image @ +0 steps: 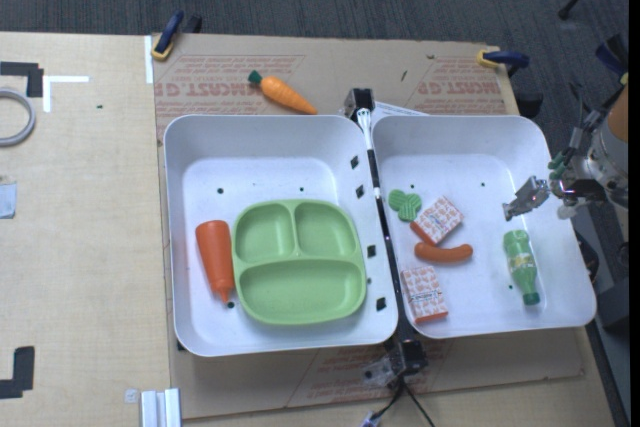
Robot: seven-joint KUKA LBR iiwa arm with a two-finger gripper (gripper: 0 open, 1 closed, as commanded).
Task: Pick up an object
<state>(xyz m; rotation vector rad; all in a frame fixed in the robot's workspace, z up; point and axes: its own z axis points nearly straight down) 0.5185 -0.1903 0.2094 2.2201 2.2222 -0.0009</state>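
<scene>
My gripper (537, 192) hangs over the right side of the right bin (470, 140), and nothing shows in its grasp. Just below it a green bottle (519, 265) lies on the bin floor. Left of the gripper lie a red sausage (443, 253), a red-and-white box (438, 218), a green leafy piece (404, 204) and a second box (424, 293) near the front wall.
The left bin (250, 140) holds a green divided plate (298, 260) and an orange-red cylinder (214, 258) beside it. A toy carrot (282, 92) lies on the cardboard behind the bins. Clamps (168, 35) sit at the cardboard's back corners.
</scene>
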